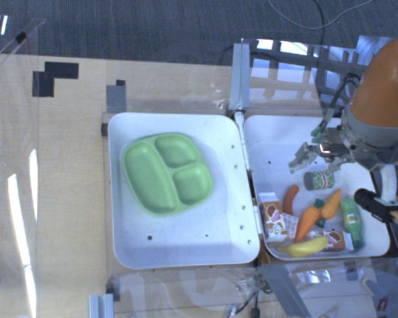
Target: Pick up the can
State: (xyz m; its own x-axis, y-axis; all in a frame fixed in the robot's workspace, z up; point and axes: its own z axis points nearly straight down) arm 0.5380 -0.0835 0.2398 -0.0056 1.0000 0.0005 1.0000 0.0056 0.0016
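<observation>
The can (318,179) is small and grey with a green label, and it lies on its side in the right bin (278,138), near that bin's middle. My gripper (316,161) hangs just above and behind the can, on the grey arm with the orange band that comes in from the right. Its fingers (300,159) are spread open to either side of the can's top. Nothing is held between them.
In front of the can lie a red sausage (290,199), two carrots (306,220), a green bottle (350,218), a banana (305,247) and a small carton (272,218). A green divided plate (167,173) sits in the left bin (186,244).
</observation>
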